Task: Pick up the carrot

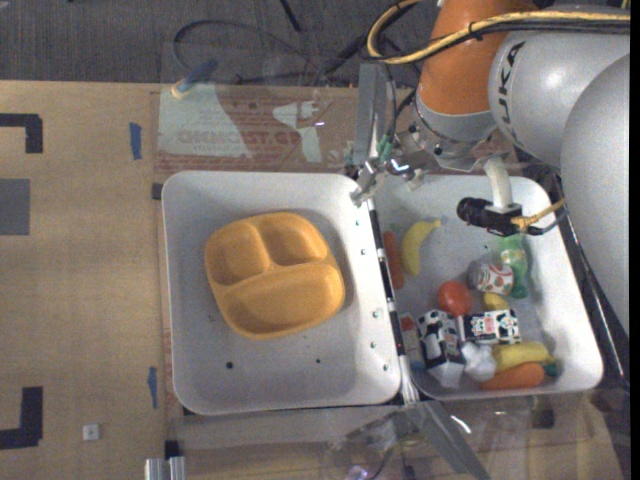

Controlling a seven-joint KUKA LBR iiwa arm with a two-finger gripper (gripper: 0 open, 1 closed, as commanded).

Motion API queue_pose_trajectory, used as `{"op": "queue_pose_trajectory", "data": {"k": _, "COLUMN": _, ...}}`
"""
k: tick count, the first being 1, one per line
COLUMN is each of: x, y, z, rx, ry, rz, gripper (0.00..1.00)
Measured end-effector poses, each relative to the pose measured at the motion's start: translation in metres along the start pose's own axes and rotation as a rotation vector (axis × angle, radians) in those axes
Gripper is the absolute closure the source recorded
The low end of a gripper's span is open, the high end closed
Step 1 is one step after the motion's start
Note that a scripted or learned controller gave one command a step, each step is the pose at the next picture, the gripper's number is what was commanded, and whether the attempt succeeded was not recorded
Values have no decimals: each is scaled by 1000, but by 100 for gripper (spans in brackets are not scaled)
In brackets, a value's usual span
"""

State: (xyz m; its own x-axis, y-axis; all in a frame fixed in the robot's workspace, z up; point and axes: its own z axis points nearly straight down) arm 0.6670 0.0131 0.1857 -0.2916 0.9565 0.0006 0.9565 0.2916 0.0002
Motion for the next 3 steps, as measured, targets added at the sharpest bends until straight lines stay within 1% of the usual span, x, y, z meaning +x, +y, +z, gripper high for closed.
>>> {"op": "queue_pose_trajectory", "data": {"k": 1, "x": 77, "y": 14, "z": 0, "rx": 0, "ry": 0, "rz": -220, "gripper": 0}}
{"op": "queue_pose_trajectory", "data": {"k": 2, "x": 121, "y": 33, "z": 78, "rx": -7, "ry": -3, "rz": -364, "gripper": 0}}
{"op": "queue_pose_trajectory", "data": {"k": 3, "x": 118, "y": 32, "z": 73, "rx": -10, "ry": -9, "rz": -361, "gripper": 100}}
